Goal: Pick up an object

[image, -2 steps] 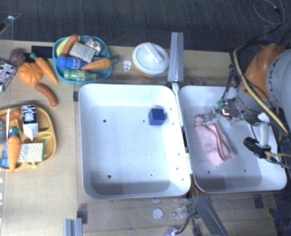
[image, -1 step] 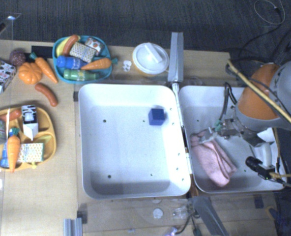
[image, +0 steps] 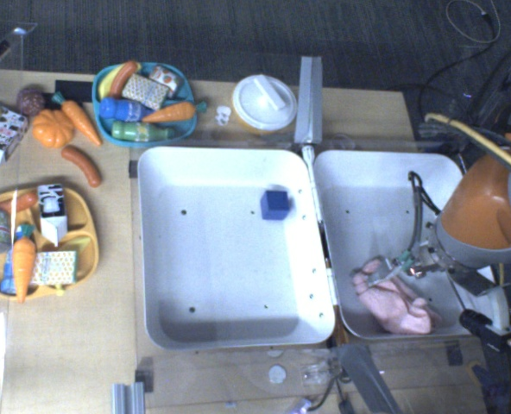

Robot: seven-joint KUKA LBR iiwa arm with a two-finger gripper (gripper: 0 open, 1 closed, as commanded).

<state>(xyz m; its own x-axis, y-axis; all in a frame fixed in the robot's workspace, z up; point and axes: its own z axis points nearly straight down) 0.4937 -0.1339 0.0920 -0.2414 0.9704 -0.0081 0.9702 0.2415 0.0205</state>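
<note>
Your gripper [image: 400, 266]: low in the right bin [image: 359, 188], at the pink soft toy [image: 394, 304]; finger spread cannot be told. Blue cube [image: 275, 203]: left bin [image: 204, 179], upper right area, apart from the arm.

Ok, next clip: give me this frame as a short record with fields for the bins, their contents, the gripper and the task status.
left bin: holds one blue cube, upper right part
right bin: holds a pink toy, near the front wall
gripper: low over the right bin, at the pink toy's upper edge
grasp: cannot tell from this view
arm: reaches in from the right
task status: no object seen lifted
</note>
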